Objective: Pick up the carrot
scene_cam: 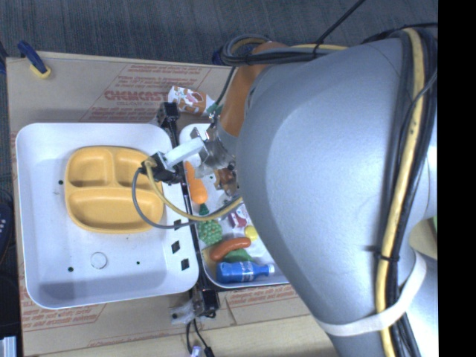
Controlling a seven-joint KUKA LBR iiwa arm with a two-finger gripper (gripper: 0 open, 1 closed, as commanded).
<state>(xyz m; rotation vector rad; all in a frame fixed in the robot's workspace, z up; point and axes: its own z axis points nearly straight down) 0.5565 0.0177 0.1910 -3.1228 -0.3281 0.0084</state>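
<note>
The end effector [217, 163] hovers just beside the carrot [196, 185], its opening impossible to tell. The carrot looks light, stiff and smooth, probably best taken mid-body.

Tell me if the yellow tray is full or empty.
Empty: all compartments of the tray in the left bin show bare yellow.

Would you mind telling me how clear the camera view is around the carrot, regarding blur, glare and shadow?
In the camera view the grey arm looms near the lens, soft-edged, and hides much of the right bin; the carrot is small yet fairly sharp and evenly lit; the left bin shows mild shadow in its lower corner, with no harsh glare.
</note>
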